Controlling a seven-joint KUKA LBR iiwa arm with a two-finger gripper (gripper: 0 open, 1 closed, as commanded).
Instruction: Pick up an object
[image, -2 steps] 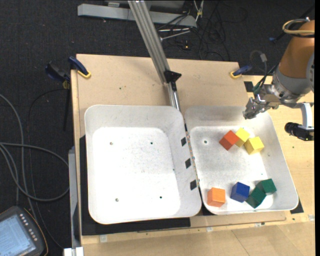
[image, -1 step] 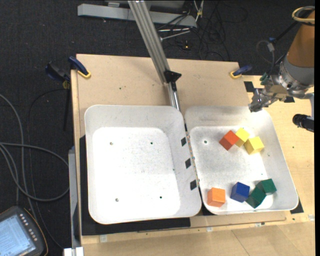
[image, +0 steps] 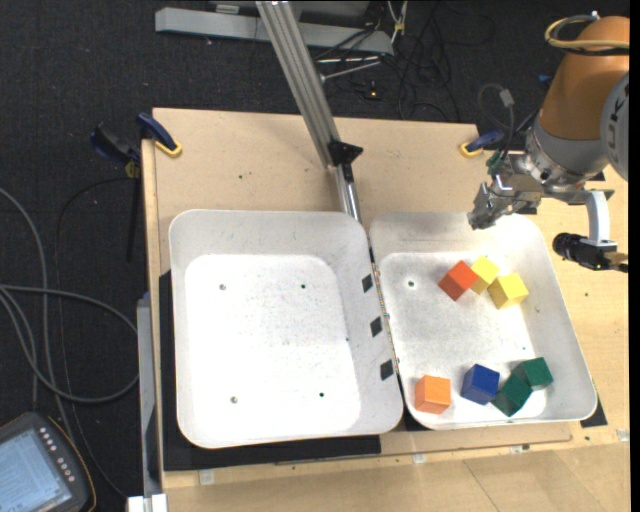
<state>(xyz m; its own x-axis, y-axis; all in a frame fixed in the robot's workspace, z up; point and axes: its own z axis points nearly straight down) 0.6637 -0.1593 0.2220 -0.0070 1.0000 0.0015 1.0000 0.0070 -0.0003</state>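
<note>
From the camera above, the wooden counter (image: 260, 165) carries two shallow white bins side by side, and the right bin (image: 420, 330) serves as the landmark. Its neighbour, the left bin (image: 265, 330), touches it along one edge. Inside the right bin, toward its far side, an orange-red block (image: 458, 280) sits touching a yellow block (image: 484, 271), with a second yellow block (image: 509, 290) just beside them. Along the bin's near edge lie an orange block (image: 433, 393), a blue block (image: 481, 383) and two green blocks (image: 524, 384) pressed together near the corner. The gripper (image: 492, 209) hangs over the bin's far rim, beyond the orange-red and yellow cluster and apart from every block; nothing is seen between its fingers, and how wide they stand cannot be told, as they blur into dark metal. Any block would serve as the object to pick up. They look like small, light, rigid cubes, probably wood or plastic, with flat faces that should not crush or slip much. The orange block by the near edge stands clear of its neighbours, so two opposite side faces there seem the easiest hold; the touching pairs leave little room for a finger between them.
</note>
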